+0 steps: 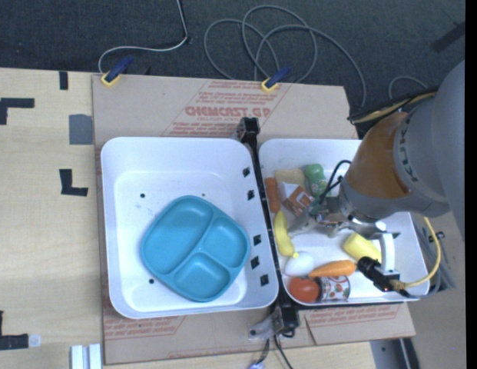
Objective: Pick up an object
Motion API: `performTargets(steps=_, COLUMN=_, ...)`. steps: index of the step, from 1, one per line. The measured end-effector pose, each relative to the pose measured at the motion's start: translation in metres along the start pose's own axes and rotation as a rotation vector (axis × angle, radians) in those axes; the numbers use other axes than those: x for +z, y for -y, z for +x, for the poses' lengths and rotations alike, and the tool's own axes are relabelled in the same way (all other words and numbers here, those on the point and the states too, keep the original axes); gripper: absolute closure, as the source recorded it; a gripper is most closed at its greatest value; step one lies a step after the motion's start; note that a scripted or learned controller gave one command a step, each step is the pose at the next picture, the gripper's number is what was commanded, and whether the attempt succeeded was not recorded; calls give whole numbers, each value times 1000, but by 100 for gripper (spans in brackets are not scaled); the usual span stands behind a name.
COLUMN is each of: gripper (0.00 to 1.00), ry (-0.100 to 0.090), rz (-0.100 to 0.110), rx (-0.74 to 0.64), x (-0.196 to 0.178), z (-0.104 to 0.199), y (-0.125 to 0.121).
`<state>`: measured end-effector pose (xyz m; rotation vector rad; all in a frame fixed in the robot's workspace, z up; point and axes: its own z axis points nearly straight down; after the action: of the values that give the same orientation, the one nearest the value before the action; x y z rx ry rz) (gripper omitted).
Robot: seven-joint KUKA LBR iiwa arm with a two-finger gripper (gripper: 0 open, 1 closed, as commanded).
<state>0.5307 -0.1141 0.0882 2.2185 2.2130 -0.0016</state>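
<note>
Two shallow white bins side by side on a cardboard sheet (223,110) laid over the counter (38,206). In the left bin (119,160), a blue divided plate (194,247), lying flat and slightly turned, alone there. In the right bin (411,283), a crowd of toy foods: a banana (283,235) along the left wall, a white egg-like piece (299,264) just below it, a carrot (332,268) lying crosswise near the front, a red tomato (303,288) at the front left corner, touching a small printed can (337,288) beside it. Further back, a green piece (313,174) and a brown packet (301,201). A yellow lemon-like piece (362,246) to the right of the carrot. Grey arm (422,156) with orange band reaching in from the right, low over the right bin. Tool (324,214) down among the items near the brown packet, in the middle of the bin; opening impossible to tell amid the clutter, nothing clearly gripped. Grey cables (276,44) looped on the dark floor behind the counter.
</note>
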Motion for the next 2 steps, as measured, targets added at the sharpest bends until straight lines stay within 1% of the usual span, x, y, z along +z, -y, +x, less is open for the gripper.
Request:
performTargets(steps=1, gripper=0, ry=5, rz=41, rx=15, x=2, z=2, y=-44)
performTargets(steps=2, gripper=0, ry=-3, rz=2, rx=-4, x=3, z=-1, y=-108)
